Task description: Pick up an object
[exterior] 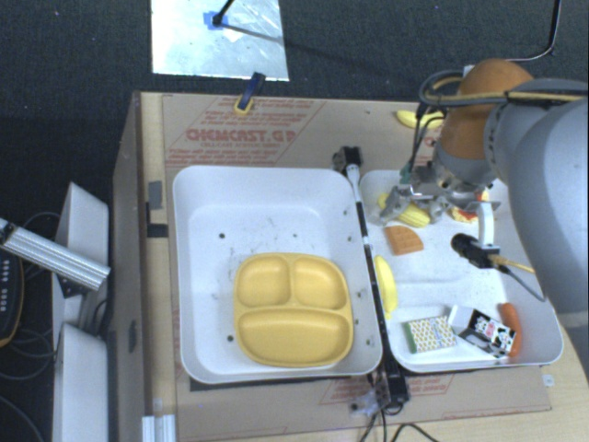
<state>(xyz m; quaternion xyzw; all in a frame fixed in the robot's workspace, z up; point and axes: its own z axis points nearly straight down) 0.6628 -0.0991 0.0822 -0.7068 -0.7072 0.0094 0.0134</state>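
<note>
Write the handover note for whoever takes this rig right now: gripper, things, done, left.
Gripper: low at the far end of the right bin, right over a yellow thing. No grasp can be confirmed from this view.
Right bin also holds: an orange wedge, a yellow piece by the near-left wall, a checked box, a black-and-white box and an orange stick.
Left bin: a yellow divided plate.
Done: the arm has reached a target.
Left: grip one thing and lift it clear.
</note>
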